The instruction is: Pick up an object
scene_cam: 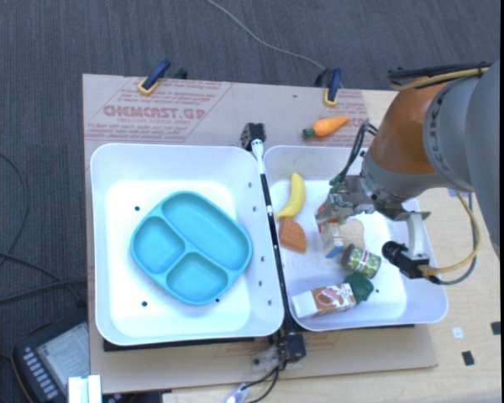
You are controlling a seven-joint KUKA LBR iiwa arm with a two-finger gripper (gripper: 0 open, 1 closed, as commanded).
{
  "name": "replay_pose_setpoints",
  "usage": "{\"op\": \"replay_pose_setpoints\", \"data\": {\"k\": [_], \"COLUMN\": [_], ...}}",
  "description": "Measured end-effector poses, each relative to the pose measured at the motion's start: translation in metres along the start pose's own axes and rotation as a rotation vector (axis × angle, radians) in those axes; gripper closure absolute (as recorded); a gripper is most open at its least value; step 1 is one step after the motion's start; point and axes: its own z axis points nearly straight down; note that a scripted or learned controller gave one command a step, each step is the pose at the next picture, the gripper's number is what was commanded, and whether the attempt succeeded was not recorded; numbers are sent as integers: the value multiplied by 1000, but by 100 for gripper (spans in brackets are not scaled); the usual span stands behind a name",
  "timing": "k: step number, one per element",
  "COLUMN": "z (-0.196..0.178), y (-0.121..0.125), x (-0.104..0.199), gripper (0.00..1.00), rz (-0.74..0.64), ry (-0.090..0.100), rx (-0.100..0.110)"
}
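The hand (340, 212) hung low in the right bin (420, 309), just above a pale packet (333, 240) lying between the waffle (292, 237) and the can (362, 263). Whether it was spread or pinching, I could not tell. A good grasp needed a straight descent, clear of the can.

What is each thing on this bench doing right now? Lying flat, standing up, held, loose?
Blue plate: flat in the left bin, nothing on it.
Banana: lying loose in the right bin.
Waffle piece: lying flat below the banana.
Can: on its side.
Small carton: lying flat near the front wall.
Toy carrot: lying on the board, outside both bins.
Gripper: low over the right bin, grip unclear.
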Motion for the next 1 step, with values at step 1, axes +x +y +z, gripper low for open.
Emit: {"op": "replay_pose_setpoints", "data": {"k": [1], "z": [-70], "y": [-31], "x": [42], "gripper": [100], "rz": [-1], "ry": [1], "rx": [16]}}
